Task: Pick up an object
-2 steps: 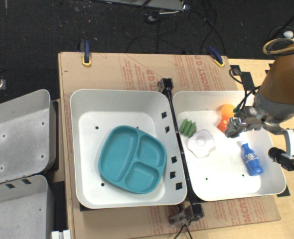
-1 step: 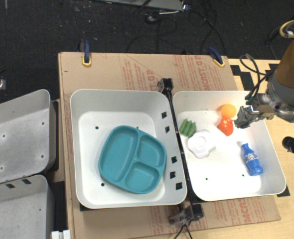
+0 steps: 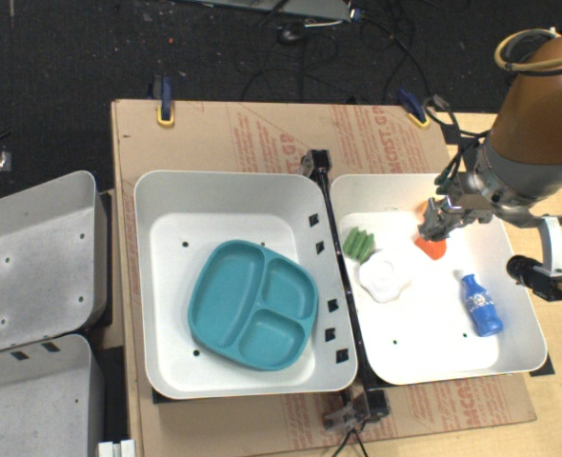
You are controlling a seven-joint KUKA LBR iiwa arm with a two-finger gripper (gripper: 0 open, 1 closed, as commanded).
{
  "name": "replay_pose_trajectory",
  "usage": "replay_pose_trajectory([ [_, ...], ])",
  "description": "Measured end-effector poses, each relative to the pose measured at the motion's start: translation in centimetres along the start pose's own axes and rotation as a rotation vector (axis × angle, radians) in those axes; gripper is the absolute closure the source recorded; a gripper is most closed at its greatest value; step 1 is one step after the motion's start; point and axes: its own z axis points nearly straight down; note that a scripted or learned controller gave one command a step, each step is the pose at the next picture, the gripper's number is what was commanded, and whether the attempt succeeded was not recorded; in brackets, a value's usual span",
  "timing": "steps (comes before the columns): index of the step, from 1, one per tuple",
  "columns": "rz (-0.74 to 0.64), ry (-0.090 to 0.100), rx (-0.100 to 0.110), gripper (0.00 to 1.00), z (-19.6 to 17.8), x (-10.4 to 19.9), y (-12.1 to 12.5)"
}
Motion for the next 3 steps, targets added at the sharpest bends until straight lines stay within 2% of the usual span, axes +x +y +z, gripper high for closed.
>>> replay_pose_trajectory([
  [2, -0.001, 0.001, 0.002, 1.00, -0.8, 10.4, 0.4],
  [3, -0.001, 0.001, 0.005, 1.00, 1.2, 16.0, 0.4],
])
